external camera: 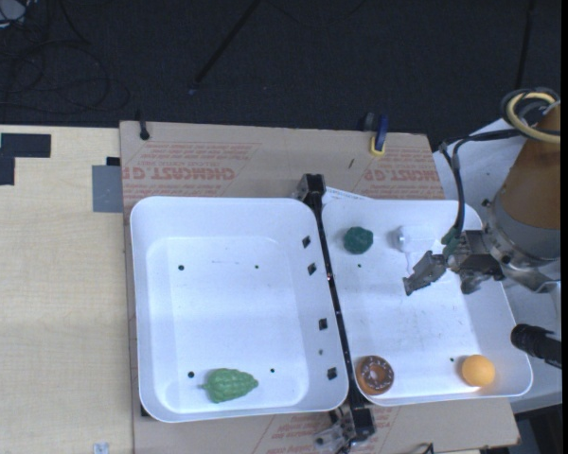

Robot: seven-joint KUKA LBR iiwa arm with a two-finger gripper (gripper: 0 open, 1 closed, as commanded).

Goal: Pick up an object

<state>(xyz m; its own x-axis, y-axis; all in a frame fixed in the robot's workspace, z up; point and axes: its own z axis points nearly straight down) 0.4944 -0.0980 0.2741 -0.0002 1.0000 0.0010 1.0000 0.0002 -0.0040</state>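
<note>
Seen from the fixed camera above the bench, the grey arm [535, 187], its orange band showing above the wrist, reaches in from the right over the right bin [511, 386]; its two-finger gripper [434, 274] hangs over the bin's upper middle with the fingers [422, 278] spread apart and nothing between them; a small pale, translucent object [400, 239], too faint to identify, lies just up and to the left of the fingertips, apart from them; a dark green ball [359, 240] sits farther left at much the same height, near the divider between the bins; below the gripper and to its left, a brown ring-shaped doughnut [375, 375] rests against the bin's near edge; below and to its right, an orange ball [477, 371] lies in the near right corner; well to the left of the gripper, across the divider, a light green knobbly object [229, 384] lies near the front wall of the left bin [147, 282]; both bins sit on a sheet of printed cardboard [227, 164], with a blue-and-yellow clamp [380, 134] at its far edge, above and left of the gripper.
</note>
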